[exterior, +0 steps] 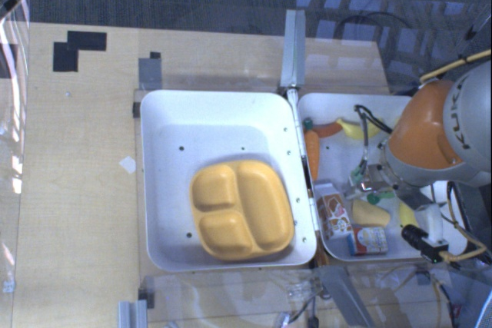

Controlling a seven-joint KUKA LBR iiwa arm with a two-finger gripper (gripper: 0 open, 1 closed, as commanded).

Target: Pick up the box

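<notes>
- Camera view: the counter (77,165) carries two white bins side by side; the left bin (165,127) holds a yellow divided tray (241,208) lying toward its near edge.
- The right bin (329,107) holds the clutter. The box (334,214), a small flat printed pack, lies by the bin's left wall, toward the near left corner.
- Just beside it, toward the near edge, sits a small carton (367,241), and a pale yellow block (370,214) lies at the box's right, very close or touching.
- A carrot (312,154) runs along the left wall beyond the box, and a banana (355,129) rests near the far edge.
- The arm's orange band (423,130) hangs over the bin's right half, and the pincer (367,179) sits low over the middle of the bin, just beyond the box and to its right. Whether it is open or closed I cannot tell; nothing can be seen held in it.
- To do this step well, I judge the pincer should shift toward the left wall and near corner, centre over the box, and close across its narrow width, clear of the wall, the block and the carton.
</notes>
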